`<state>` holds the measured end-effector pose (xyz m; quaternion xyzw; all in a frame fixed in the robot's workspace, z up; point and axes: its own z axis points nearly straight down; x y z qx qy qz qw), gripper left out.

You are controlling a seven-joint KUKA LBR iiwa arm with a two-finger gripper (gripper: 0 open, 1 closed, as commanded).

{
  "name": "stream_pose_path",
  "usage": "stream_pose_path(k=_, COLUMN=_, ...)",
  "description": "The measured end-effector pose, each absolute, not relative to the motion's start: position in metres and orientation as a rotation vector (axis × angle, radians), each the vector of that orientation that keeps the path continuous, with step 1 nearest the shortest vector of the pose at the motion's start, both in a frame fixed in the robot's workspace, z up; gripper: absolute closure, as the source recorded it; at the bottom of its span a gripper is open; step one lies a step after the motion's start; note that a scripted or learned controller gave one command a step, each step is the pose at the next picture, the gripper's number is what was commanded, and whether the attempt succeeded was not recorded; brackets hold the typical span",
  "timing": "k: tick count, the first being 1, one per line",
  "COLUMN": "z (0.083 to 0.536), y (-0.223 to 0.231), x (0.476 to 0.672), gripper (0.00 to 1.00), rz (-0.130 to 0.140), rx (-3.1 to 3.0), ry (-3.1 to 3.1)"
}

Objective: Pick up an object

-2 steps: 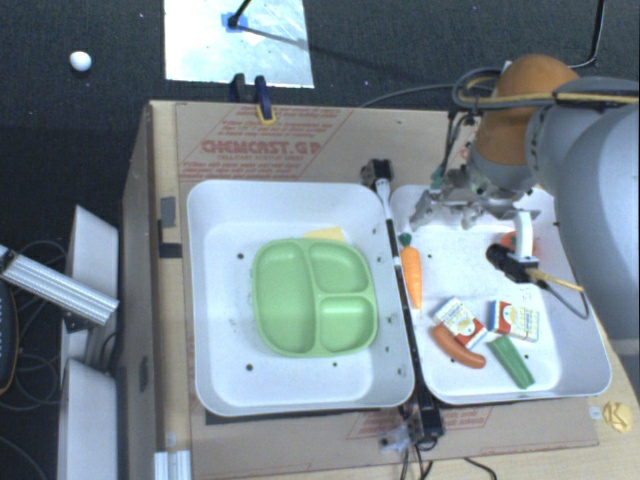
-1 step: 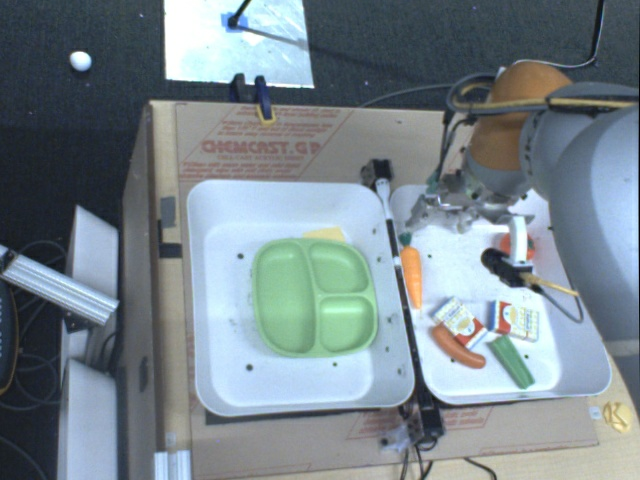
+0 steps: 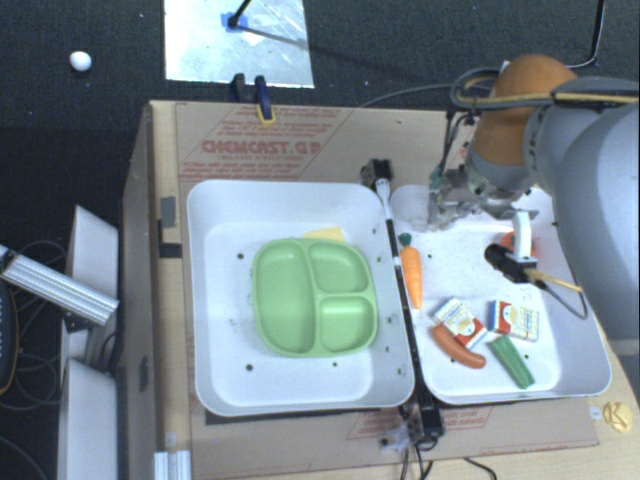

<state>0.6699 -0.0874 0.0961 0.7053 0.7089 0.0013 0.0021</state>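
The right bin [image 3: 585, 366] holds an orange carrot [image 3: 410, 276] along its left wall. Near its front lie a red sausage [image 3: 459, 349], a small printed carton [image 3: 457, 317], a second carton [image 3: 514, 320] and a green cucumber-like piece [image 3: 511, 362]. My gripper [image 3: 447, 213] hangs low over the far left corner of this bin, behind the carrot's leafy end and apart from it. Nothing can be seen held in it. The wrist hides part of the bin's far side.
The left bin [image 3: 214, 366] carries a green divided plate [image 3: 312, 298] with a flat yellow piece [image 3: 325, 235] behind it. A divider rail [image 3: 397, 268] runs between the bins. The arm's bulk covers the right bin's far right.
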Motion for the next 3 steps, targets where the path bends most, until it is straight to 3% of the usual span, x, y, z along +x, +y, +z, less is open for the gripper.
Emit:
stream_pose_path(k=1, z=0.096, y=-0.087, x=0.670, gripper=0.00, rz=0.004, rx=2.213, ry=2.224)
stream_pose_path(k=2, z=0.085, y=-0.090, x=0.669, gripper=0.00, rz=0.001, rx=2.217, ry=2.222)
stream_pose_path(k=3, z=0.096, y=-0.090, x=0.670, gripper=1.00, rz=0.004, rx=2.214, ry=2.222)
